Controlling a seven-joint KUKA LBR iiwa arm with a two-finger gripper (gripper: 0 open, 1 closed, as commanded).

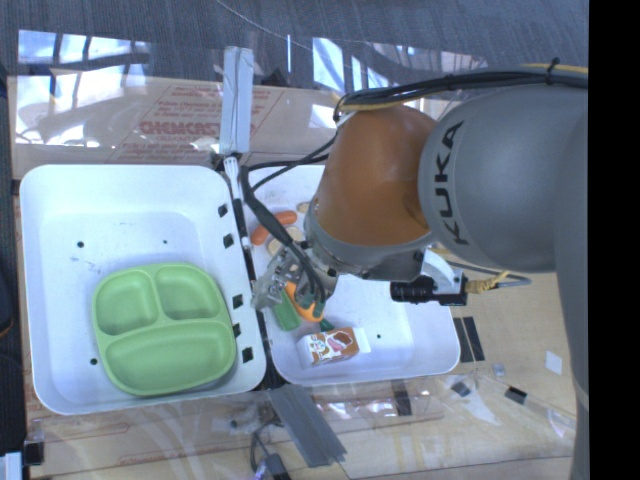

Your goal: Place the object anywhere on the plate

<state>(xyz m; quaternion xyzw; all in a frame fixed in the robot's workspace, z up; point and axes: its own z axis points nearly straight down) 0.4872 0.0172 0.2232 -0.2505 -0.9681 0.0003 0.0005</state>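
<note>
Over the right bin [440, 353], the gripper [290, 290] hangs beside an orange-and-green toy [300, 306]; whether it grips is unclear. Next, I judge, comes lifting it leftward onto the green divided plate [160, 328].

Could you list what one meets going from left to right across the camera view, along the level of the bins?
Left white bin → green divided plate → divider between the bins → gripper over small orange and green items → small printed packet → grey arm body.
</note>
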